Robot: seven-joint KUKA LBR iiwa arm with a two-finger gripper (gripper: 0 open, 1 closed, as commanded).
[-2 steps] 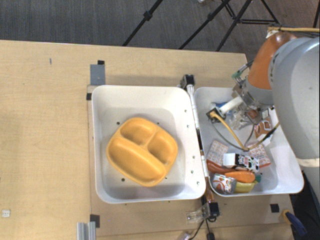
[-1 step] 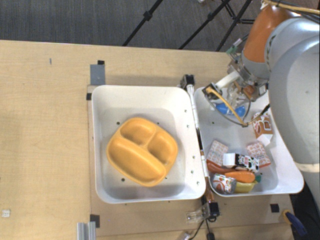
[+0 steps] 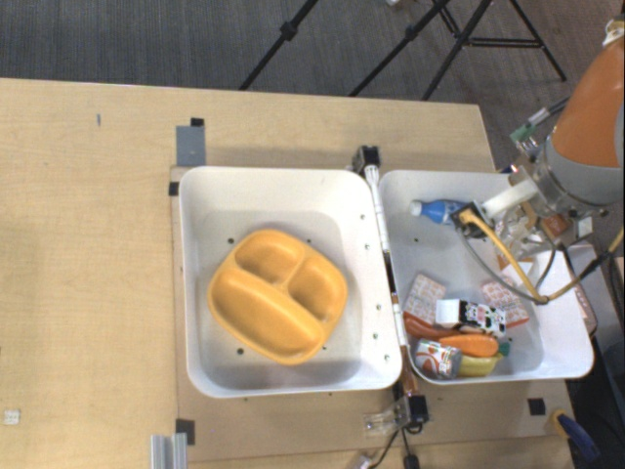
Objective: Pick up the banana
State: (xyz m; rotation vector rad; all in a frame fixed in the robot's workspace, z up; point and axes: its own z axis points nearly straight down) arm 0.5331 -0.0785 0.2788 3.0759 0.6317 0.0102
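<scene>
I see the banana (image 3: 478, 365) in the near corner of the right bin (image 3: 566, 360), soft, light and smooth, so I would grab its middle gently, but I cannot tell how my claw stands

I can't read any text from here. The small can (image 3: 437, 360) at the lower edge of the right bin (image 3: 557, 360) has a printed label, but it is only a blur of red and white to me. The flat packets (image 3: 427, 294) in the middle of that bin carry a red pattern, and no letters come through. The little white and black item (image 3: 479, 314) beside them shows dark marks too small to make out. The blue and white tube (image 3: 441, 209) near the bin's upper edge shows no legible lettering either.
</scene>
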